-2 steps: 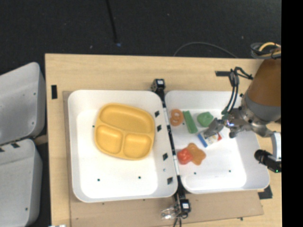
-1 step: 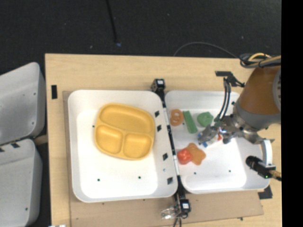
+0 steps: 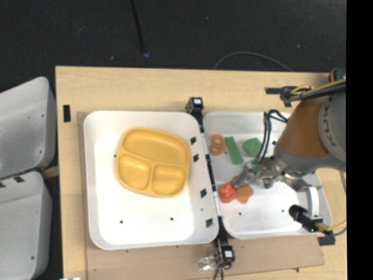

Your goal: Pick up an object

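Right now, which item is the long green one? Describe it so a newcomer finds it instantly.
Find the right bin, the one the arm reaches into. Near its far edge lies the green bar, between an orange ring on its left and a green lump on its right. It alone is long, straight and flat-sided.
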`<state>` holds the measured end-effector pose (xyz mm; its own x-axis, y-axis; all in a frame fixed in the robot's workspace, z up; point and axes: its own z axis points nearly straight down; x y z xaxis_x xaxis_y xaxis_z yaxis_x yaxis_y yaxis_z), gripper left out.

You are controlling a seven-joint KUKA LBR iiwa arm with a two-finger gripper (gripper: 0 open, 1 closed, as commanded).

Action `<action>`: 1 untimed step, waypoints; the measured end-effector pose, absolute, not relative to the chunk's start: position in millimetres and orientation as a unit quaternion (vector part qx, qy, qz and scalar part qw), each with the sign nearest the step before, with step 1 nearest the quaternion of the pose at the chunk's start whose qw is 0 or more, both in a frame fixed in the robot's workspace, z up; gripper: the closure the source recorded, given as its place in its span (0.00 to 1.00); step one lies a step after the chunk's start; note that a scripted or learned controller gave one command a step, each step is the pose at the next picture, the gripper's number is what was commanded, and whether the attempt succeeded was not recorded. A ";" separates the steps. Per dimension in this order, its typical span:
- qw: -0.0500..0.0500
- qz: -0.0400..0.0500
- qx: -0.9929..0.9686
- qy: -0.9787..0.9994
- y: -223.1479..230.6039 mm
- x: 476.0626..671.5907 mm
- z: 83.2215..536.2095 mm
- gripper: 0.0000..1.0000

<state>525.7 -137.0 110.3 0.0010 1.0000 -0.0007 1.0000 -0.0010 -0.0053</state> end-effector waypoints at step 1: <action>-0.001 0.001 -0.708 -0.706 -138.6 525.9 100.8 0.00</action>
